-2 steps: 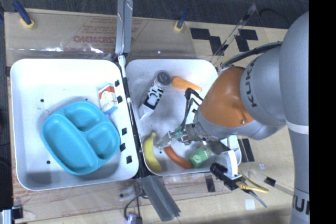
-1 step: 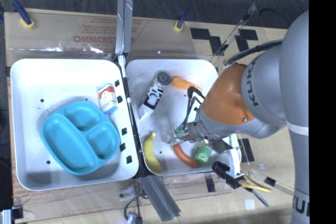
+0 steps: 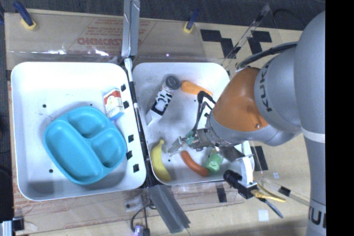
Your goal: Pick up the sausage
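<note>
The sausage, a short reddish-orange link, lies near the front of the right bin, between a banana and a small green object. My gripper hangs low over the bin just above and slightly left of the sausage's upper end. The grey arm and its orange band cover the bin's right half. Nothing can be seen held in the gripper.
In the right bin a yellow banana lies at the front left, a green object beside the sausage, a dark bottle and an orange carrot at the back. The left bin holds a blue divided plate and a small carton.
</note>
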Robot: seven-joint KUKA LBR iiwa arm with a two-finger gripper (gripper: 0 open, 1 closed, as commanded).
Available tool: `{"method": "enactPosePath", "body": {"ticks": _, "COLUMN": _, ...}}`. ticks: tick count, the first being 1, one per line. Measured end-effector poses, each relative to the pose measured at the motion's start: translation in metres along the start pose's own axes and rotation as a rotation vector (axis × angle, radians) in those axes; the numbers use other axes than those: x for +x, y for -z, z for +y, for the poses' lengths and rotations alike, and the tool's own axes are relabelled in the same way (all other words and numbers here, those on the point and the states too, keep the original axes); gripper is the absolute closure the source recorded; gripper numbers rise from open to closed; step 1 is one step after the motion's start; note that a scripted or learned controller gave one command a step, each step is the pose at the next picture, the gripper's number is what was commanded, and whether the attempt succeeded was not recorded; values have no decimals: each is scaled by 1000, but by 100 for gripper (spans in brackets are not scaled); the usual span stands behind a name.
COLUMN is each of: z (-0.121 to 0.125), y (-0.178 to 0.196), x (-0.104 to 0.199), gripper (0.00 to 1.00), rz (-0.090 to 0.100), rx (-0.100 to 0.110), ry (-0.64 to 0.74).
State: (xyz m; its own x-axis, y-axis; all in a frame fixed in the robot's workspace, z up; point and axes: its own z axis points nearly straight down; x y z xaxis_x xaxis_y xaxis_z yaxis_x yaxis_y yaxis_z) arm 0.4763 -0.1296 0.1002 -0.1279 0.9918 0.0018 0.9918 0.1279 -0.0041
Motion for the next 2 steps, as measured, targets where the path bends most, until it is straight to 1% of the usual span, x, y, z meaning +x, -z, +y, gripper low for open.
{"method": "enactPosePath", "body": {"ticks": 1, "z": 0, "y": 9, "x": 0, "gripper": 100, "rz": 0, "rx": 1, "ry": 5}}
{"method": "enactPosePath", "body": {"ticks": 2, "z": 1, "y": 9, "x": 0, "gripper": 0, "rz": 0, "rx": 1, "ry": 6}}
